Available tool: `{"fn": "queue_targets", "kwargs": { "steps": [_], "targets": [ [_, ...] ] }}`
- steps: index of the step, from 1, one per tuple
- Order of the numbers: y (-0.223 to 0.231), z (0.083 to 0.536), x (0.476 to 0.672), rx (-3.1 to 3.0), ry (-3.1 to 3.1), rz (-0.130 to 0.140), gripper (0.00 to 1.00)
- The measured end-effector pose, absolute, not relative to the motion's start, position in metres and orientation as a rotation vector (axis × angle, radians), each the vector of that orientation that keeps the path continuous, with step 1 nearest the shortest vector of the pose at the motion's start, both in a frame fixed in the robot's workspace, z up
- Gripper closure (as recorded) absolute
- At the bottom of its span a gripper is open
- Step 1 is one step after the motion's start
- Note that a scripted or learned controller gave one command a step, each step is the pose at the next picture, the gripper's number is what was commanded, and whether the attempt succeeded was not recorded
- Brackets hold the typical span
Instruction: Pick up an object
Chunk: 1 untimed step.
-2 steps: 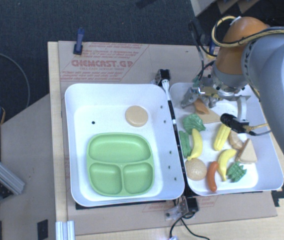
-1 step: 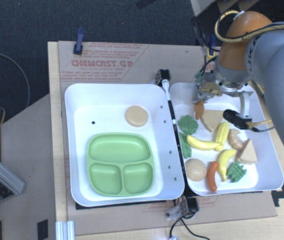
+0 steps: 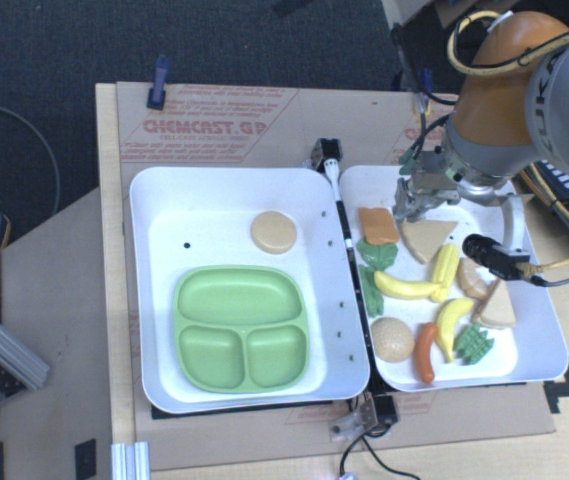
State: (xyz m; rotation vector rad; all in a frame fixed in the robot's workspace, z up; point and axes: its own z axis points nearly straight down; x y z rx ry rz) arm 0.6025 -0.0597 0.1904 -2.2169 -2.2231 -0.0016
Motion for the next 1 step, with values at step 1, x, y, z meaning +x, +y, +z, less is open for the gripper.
{"fn": "queue_targets", "kwargs": {
  "steps": [1],
  "targets": [
    [0.0082,0.1847,0.5715,-2.211,-2.223,0.003,1.00]
  ]
}}
